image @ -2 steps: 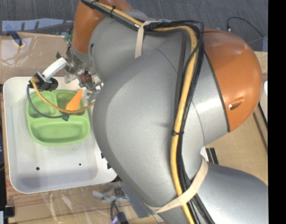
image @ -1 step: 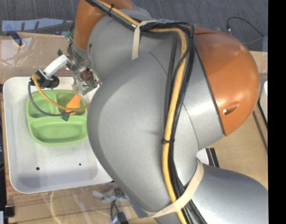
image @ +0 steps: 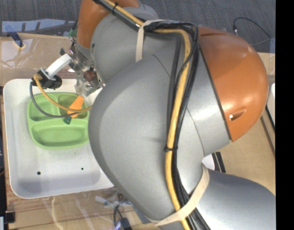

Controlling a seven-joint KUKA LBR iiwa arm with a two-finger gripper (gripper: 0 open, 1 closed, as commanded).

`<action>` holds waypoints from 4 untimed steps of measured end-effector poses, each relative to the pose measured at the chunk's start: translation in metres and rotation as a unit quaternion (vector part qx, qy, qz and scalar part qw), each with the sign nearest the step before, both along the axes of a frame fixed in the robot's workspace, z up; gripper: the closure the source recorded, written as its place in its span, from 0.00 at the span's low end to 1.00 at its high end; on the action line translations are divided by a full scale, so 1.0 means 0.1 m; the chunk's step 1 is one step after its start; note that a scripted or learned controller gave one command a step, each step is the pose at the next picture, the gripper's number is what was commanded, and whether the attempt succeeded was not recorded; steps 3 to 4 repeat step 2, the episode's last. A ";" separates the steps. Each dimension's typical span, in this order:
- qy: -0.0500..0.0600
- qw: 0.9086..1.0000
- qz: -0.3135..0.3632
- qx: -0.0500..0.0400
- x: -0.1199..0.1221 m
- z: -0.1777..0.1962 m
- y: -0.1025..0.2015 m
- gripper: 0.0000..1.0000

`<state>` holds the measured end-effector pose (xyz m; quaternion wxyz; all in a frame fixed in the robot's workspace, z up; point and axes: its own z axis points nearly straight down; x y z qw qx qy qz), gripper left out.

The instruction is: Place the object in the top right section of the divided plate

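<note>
Orange object (image: 77, 103), small and wedge-shaped, seen at the upper right part of the green divided plate (image: 55, 133), directly beneath the gripper (image: 84, 86); whether it rests in the top right section or hangs just above it cannot be told, since the arm hides that corner. The gripper sits over the plate's right rim; whether it is open, closed or holding the object cannot be told from this angle. Judged progress: late stage; the object is at or over the target section, and what appears left is to confirm release and lift clear. A yellow cable (image: 51, 99) loops from the wrist across the plate's upper sections, ending at a black fitting (image: 50, 82) above the plate's upper left corner; it could snag on the plate rim. The plate lies in the white bin (image: 22, 176), toward its upper end; the bin floor below the plate is bare, offering room; the arm (image: 175, 128) covers everything right of the plate, so clearance there is unknown.
</note>
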<state>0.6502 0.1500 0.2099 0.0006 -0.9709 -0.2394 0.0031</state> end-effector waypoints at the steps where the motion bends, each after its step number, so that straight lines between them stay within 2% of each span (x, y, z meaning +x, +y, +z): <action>1: -0.005 0.996 -0.085 0.001 -0.26 2.22 -0.20 1.00; 2: -0.003 0.996 -0.084 0.000 -0.26 2.20 -0.20 0.00; 4: -0.003 0.996 -0.084 0.000 -0.26 2.20 -0.20 0.00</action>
